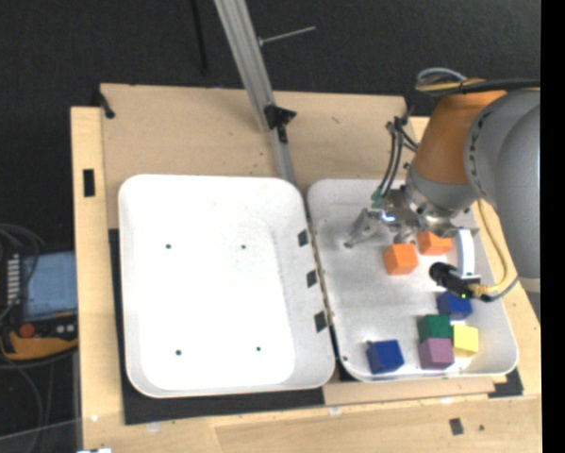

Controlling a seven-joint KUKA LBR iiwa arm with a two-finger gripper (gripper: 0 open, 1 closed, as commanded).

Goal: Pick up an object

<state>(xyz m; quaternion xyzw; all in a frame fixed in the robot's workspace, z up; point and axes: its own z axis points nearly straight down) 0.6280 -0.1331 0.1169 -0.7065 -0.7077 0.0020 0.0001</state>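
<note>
1. An orange cube [401,259] lies in the right bin [357,295], in its upper middle, just below the gripper [381,223]; a second orange block [435,243] sits just to its right, partly hidden under the wrist.
2. The gripper hangs over the upper part of the right bin, a grey finger [358,233] slanting down to the left toward the bin floor; whether the jaws are open or closed I cannot tell, and no object shows between them.
3. The arm [471,159] reaches in from the right, its orange band above the grey wrist; cables run down beside it.
4. Lower right in the same bin: a blue block [455,306], a green cube [435,327] below it, a yellow cube [466,338] to the right, and a purple cube [436,351] touching the green one from below.
5. A blue cube [385,356] sits apart from that cluster, near the bin's bottom edge.
6. The left bin [211,281] lies just beside the right one; both rest on the bench [169,130].
7. A grey pole [249,59] slants across the bench top toward the bins.
</note>
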